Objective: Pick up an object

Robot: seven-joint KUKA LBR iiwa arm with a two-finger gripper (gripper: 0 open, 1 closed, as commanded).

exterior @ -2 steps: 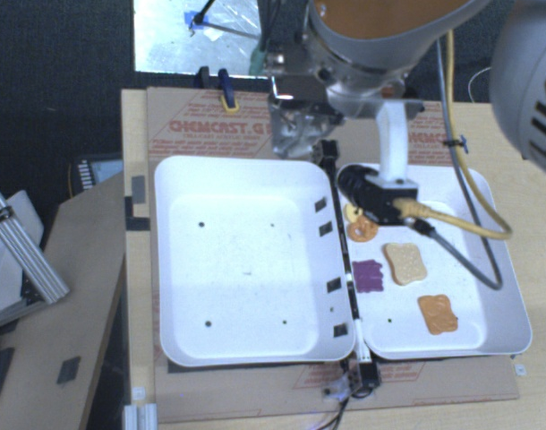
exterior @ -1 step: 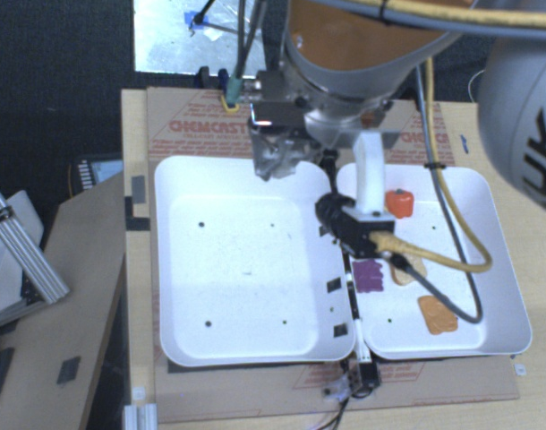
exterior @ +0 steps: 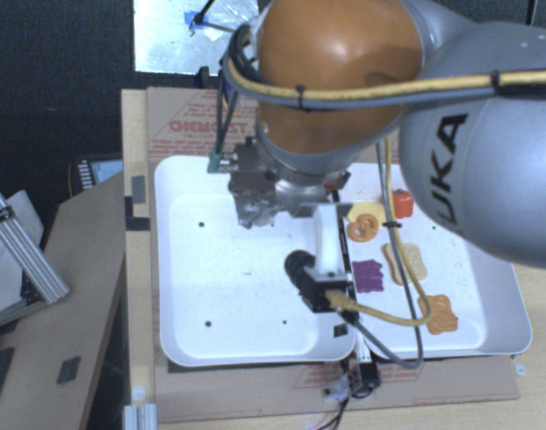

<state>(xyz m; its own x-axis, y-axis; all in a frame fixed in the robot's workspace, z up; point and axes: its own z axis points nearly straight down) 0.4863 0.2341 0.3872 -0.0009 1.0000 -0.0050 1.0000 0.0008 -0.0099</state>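
Dark backdrop is seen behind the bench [exterior: 85, 267], with a shiny foil sheet [exterior: 194, 21] at top left. Two white bins are set on cardboard [exterior: 188, 119]: left bin [exterior: 210, 330], right bin [exterior: 501, 325].

The arm [exterior: 470, 141] is reached in from the right, its orange band [exterior: 340, 56] covering the top of both bins. The gripper [exterior: 255, 200] is placed over the upper part of the left bin; whether it is spread or pressed together cannot be told, as it is hidden under the wrist. Nothing is seen held.

Objects are located in the right bin, along its left half:
- orange-yellow ring piece [exterior: 363, 225], near the dividing edge, no clear long axis
- red-orange block [exterior: 402, 203], just above right of it, partly covered by the arm
- purple piece [exterior: 369, 276], roughly square, just beside the divider
- tan flat piece [exterior: 409, 262], long axis running roughly top to bottom
- orange figure [exterior: 440, 314], lowest, tilted toward lower right

A yellow cable [exterior: 385, 314] is draped across the purple and tan pieces. Open floor is left in the left bin's lower left and the right bin's lower right.
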